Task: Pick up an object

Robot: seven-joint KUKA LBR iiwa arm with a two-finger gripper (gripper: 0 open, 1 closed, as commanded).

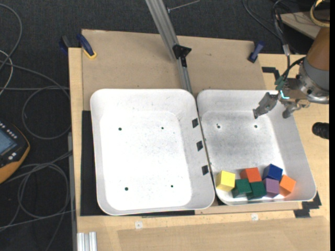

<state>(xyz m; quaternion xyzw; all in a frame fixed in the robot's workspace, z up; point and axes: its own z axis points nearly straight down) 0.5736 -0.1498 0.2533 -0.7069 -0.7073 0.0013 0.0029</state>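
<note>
Clearly the small cubes were the prize: they lay huddled at the six o'clock edge of the right bin, a yellow cube at the nine o'clock end of the cluster, two green cubes touching beside it, a red cube behind them, then a blue cube, a purple cube and an orange cube at the three o'clock end. They looked light, stiff and hard-edged, likely easy to pinch across two flat opposite faces; the yellow one, with open floor on its outer side, seemed the best to take, since the rest sat packed face to face. The gripper hung over the bin's twelve-to-two o'clock corner, well apart from the cubes, its fingers spread and nothing between them. The bin floor was smooth white, scuffed grey, with raised walls. The left bin sat on the wooden bench, with cables on dark carpet at nine o'clock
</note>
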